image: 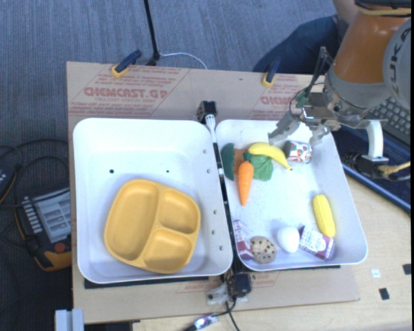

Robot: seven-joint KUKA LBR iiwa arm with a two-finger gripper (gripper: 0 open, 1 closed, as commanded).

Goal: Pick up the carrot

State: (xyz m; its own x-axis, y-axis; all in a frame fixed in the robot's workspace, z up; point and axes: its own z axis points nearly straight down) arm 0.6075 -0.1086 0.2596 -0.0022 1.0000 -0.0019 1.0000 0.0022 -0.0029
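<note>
Orange and upright, the carrot (245, 180) lies in the right bin (352, 205), below and left of the pincer (302, 127), touching a banana (270, 153). Spread and holding nothing, the pincer hovers just above a small can (300, 152).

Bright, even light falls from overhead, and both white bins (83, 185) come out nearly washed out, with little detail on their floors. Shadows are soft and short: a faint one lies under the yellow tray (153, 224), another beside the carrot (244, 179). The picture is slightly soft overall, and small print on the cardboard (124, 92) reads blurred. The blue carpet (55, 19) looks duller toward the corners.
</note>
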